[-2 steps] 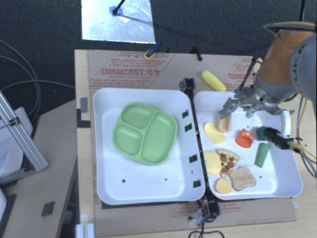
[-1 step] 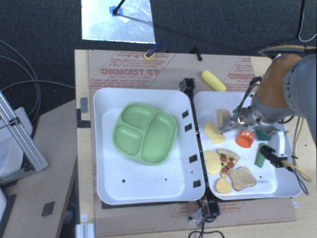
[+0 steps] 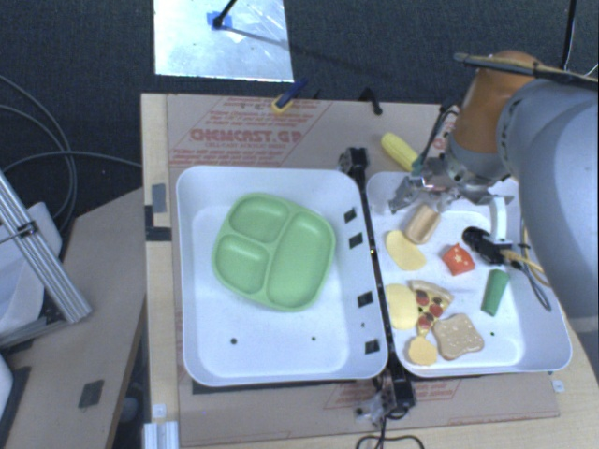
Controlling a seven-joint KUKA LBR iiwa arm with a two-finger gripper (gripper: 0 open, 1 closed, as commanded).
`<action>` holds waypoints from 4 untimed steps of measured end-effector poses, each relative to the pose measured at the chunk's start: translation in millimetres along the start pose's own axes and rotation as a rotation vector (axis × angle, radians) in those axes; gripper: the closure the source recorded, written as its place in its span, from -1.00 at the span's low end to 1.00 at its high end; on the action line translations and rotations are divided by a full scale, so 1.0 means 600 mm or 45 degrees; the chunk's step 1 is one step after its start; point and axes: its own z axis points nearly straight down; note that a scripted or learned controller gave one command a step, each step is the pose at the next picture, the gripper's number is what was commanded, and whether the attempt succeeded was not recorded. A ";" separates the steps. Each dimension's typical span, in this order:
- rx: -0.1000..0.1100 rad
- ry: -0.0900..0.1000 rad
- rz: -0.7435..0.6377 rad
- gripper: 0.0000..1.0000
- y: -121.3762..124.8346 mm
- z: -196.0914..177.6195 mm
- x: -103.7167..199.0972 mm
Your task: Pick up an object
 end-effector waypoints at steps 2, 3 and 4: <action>0.025 0.003 0.016 -1.00 -0.290 0.006 0.013; 0.010 0.001 0.012 1.00 -0.279 -0.013 0.014; -0.006 0.001 -0.002 1.00 -0.154 -0.164 0.095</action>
